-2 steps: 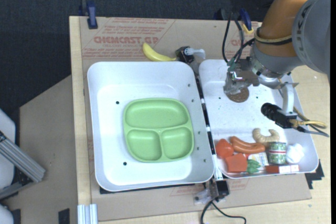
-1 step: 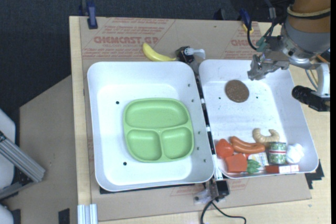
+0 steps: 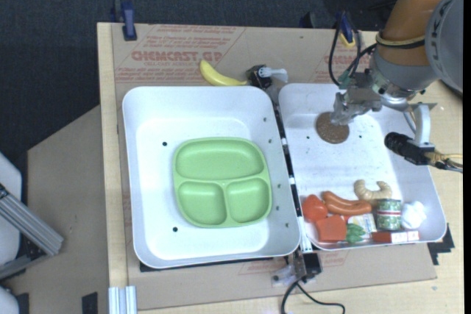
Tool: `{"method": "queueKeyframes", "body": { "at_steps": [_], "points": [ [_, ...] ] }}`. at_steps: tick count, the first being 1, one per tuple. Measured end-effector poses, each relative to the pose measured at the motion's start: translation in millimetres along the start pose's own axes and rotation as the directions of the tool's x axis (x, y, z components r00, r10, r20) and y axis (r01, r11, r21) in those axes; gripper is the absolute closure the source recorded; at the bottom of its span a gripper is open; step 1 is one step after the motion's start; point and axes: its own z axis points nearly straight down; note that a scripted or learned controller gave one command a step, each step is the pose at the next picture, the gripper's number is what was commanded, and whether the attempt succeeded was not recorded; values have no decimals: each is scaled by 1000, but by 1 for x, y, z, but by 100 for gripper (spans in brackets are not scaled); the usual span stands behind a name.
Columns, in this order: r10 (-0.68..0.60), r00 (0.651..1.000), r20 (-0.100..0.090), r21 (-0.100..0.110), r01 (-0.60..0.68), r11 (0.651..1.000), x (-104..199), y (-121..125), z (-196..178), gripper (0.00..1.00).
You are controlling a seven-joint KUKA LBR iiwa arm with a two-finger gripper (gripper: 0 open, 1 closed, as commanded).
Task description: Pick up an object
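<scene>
My gripper reaches down into the far part of the right bin, right over a round brown cookie-like disc. Its tips touch or nearly touch the disc's upper edge. Along the bin's near edge lie several toy foods: an orange sausage, a tan knobbly piece, a red piece, an orange block, a green-labelled can and a white lump.
The left bin holds a green three-compartment plate. A yellow banana lies on the board behind the left bin. Blue clamps hold the board's far corners. A black cylinder juts from the arm over the right bin.
</scene>
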Motion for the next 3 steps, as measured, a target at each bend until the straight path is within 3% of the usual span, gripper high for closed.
{"method": "queueKeyframes", "body": {
  "at_steps": [1, 2, 3],
  "points": [
    [3, 1000, -1, 5, -3, 1000, -21, -51, 54, 100],
    [-1, 1000, 1, -7, 1, 1000, -20, -47, 39, 100],
    [4, 1000, 2, -5, -4, 1000, -61, -66, 33, 100]
  ]
}}
